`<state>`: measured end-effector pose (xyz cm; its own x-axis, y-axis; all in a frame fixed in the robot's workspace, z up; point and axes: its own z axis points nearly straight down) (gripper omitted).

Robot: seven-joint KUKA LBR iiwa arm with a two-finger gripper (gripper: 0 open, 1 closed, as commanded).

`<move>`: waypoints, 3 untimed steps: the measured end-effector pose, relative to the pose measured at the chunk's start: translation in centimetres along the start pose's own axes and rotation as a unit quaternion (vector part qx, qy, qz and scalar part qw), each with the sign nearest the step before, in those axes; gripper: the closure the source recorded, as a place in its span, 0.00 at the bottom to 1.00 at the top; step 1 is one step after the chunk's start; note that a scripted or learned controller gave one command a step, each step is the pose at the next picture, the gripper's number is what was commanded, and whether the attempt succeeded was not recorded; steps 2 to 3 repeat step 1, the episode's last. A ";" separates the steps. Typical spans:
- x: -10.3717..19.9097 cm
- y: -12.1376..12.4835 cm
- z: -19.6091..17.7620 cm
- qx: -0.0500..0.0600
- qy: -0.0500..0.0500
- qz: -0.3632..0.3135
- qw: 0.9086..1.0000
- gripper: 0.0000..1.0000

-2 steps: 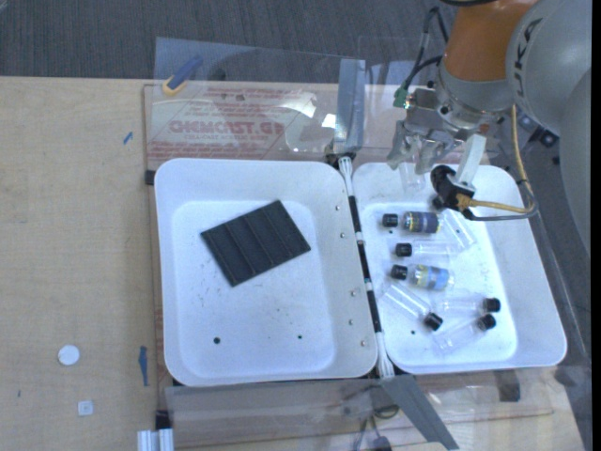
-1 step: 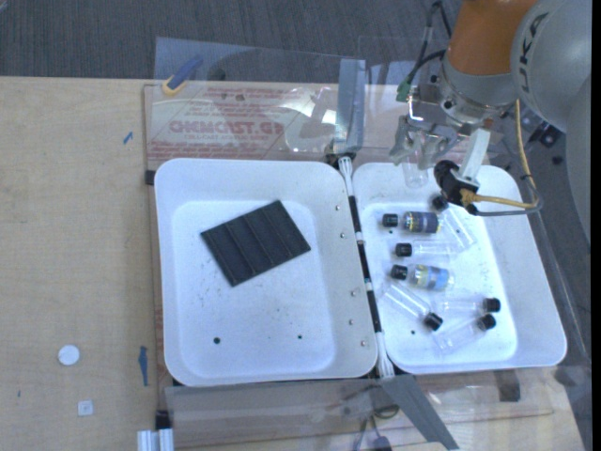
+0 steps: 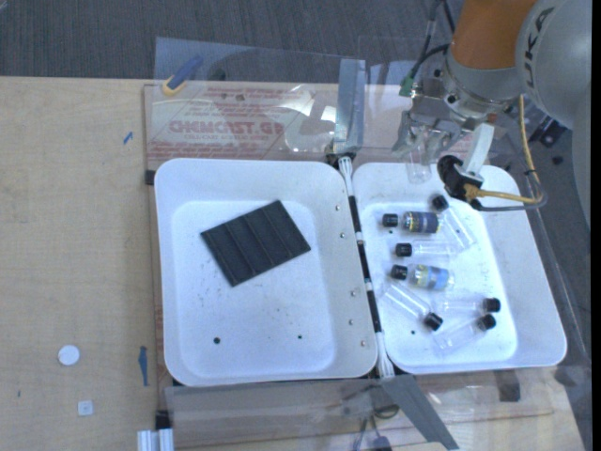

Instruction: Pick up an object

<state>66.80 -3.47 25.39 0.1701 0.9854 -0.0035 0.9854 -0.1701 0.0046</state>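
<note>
Arm (image 3: 526, 26) comes in at the upper right of the frame, grey with orange band, wrist above the back edge of the right bin (image 3: 540, 346). Tool (image 3: 423, 153) hangs over that bin's upper left corner, near the rim; it looks clear or glassy and blends with the background, so cannot tell if open or closed, nothing clearly seen held in it. Black and yellow cable (image 3: 488, 195) trails from the wrist across the bin's upper right.

Right bin holds a scatter of small clear vials with black caps. One vial with a dark yellowish label (image 3: 420, 221) lies on its side in the upper middle of the bin, a loose black cap (image 3: 390, 220) just beside it on the left. Second labelled vial, bluish (image 3: 432, 277), lies lower, centre of the bin. Another black cap (image 3: 404, 249) sits between the two. More clear vials at the lower right of the bin, caps at (image 3: 491, 304) and (image 3: 433, 322). All lying flat on the bin floor, well below the tool in the frame.

Left bin (image 3: 178, 346) holds one dark ribbed flat pad (image 3: 255, 241), tilted, in its upper middle. A few dark specks on its floor.

Counter (image 3: 66, 205) is tan; a small white disc (image 3: 69, 354) at lower left. Clear plastic sheet with red print (image 3: 225, 125) lies behind the bins.
</note>
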 end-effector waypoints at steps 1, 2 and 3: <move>-2.4 0.2 3.2 0.004 0.001 0.031 1.000 1.00; -2.4 0.2 3.2 0.004 0.001 0.031 1.000 1.00; -2.4 0.2 3.2 0.004 0.001 0.031 1.000 1.00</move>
